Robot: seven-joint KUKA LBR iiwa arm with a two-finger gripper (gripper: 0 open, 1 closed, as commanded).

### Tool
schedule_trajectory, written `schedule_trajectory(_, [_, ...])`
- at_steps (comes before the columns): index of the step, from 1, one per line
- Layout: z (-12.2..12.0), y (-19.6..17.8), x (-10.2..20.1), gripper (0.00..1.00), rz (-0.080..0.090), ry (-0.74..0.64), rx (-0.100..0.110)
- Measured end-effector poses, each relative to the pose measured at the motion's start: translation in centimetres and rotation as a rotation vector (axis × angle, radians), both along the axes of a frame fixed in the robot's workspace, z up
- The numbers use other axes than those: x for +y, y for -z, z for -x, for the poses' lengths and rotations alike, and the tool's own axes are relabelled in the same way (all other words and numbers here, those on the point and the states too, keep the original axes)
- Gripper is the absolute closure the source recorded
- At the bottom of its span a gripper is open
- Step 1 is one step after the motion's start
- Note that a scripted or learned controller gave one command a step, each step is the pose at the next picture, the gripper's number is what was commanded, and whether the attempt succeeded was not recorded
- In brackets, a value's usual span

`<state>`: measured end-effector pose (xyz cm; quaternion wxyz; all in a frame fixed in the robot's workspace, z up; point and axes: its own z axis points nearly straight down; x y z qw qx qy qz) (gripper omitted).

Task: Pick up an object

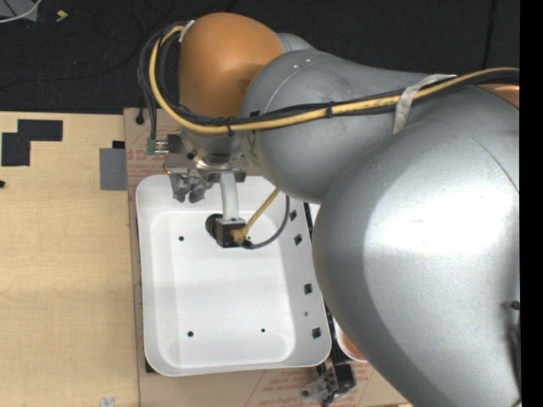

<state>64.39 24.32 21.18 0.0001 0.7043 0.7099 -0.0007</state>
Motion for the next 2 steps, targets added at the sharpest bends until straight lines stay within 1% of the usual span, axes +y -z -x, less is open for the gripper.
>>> schedule_trajectory(2, [0.09,0.56,0.10,1.00,0.001,-0.004,0.003])
